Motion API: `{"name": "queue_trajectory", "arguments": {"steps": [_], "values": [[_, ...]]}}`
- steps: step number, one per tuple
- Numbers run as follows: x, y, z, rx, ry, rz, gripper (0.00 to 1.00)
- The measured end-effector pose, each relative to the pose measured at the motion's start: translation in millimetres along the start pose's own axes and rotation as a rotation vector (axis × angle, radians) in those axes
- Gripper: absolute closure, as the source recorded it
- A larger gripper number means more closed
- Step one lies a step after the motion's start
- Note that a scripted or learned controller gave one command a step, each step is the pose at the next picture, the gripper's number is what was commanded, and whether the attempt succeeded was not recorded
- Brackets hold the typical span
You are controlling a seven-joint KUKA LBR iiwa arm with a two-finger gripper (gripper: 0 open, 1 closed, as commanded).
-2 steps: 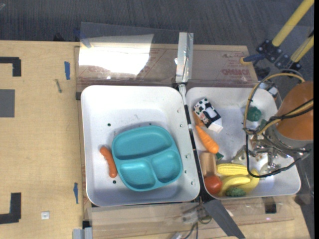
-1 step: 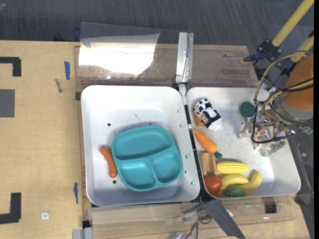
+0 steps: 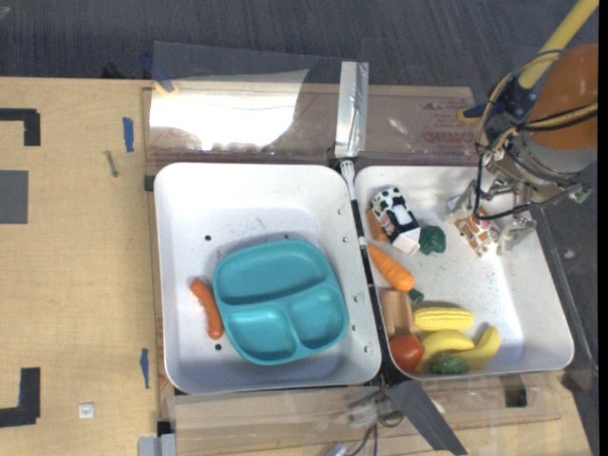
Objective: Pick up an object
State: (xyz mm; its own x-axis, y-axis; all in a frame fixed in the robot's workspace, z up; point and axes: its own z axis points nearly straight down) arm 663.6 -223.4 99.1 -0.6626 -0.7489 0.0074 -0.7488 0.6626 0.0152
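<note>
My gripper hangs over the back right part of the right bin, its fingers apart and nothing between them. A black-and-white toy cow lies to its left, and a small green broccoli piece sits beside the cow. An orange carrot rests along the bin's left wall. In the front corner are a yellow corn cob, a banana, a red tomato and a tan wooden block. The gripper is open and touches none of them.
The left bin holds a teal divided plate and an orange-red sausage to the plate's left. A metal strip stands behind the divide between the bins. The arm's orange band is at the upper right.
</note>
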Motion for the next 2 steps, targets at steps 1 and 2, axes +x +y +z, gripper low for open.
{"name": "queue_trajectory", "arguments": {"steps": [1, 2], "values": [[29.1, 34.3, 12.0, 0.020, -0.015, 0.102, 0.00], [-6.5, 48.3, 11.7, 0.021, -0.017, 0.122, 0.00]]}}
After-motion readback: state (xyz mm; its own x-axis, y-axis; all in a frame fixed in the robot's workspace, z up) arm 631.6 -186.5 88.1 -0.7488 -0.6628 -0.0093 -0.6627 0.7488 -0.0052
